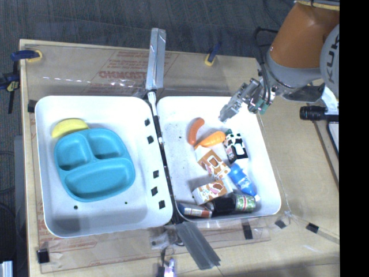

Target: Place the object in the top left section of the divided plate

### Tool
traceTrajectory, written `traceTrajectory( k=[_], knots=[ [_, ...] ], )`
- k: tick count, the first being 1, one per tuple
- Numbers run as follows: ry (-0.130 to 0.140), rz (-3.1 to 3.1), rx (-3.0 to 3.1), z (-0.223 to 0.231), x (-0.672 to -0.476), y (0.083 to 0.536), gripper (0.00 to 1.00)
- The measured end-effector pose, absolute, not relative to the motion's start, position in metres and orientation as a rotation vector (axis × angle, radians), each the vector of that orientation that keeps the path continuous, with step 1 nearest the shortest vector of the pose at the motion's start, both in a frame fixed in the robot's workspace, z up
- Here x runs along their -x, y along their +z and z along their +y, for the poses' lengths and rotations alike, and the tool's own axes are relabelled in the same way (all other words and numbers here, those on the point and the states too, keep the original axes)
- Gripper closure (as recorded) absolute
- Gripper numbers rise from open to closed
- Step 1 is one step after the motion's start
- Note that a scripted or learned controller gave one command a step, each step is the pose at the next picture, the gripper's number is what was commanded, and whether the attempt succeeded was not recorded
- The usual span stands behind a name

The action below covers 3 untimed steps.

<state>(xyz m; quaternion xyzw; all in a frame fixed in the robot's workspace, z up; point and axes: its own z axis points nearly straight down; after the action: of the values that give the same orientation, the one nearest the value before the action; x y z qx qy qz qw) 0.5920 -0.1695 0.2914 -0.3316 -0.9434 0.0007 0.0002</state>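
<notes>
Over in the left bin (46, 172) sits a blue divided plate (95, 163) beside a banana (68, 127). Right bin (268, 172) has the carrot (210, 138) and bottles. Gripper (226, 114) empty, can't tell its spread

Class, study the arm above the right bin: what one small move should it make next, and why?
Probably lower the gripper towards the orange carrot-shaped toy just below it in the right white bin. The blue divided plate in the left white bin has nothing in its sections, so an object must be picked first.
</notes>
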Motion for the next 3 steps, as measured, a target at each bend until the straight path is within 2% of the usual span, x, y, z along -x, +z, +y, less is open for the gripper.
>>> traceTrajectory(
  k=[1, 2, 3],
  knots=[
    [0.003, -3.109, 0.458, -0.212, -0.568, 0.407, 1.0],
    [-0.003, -3.128, 0.232, -0.209, -0.535, 0.2, 1.0],
    [0.002, -2.942, 1.092, -0.21, -0.562, 0.237, 1.0]
  ],
)
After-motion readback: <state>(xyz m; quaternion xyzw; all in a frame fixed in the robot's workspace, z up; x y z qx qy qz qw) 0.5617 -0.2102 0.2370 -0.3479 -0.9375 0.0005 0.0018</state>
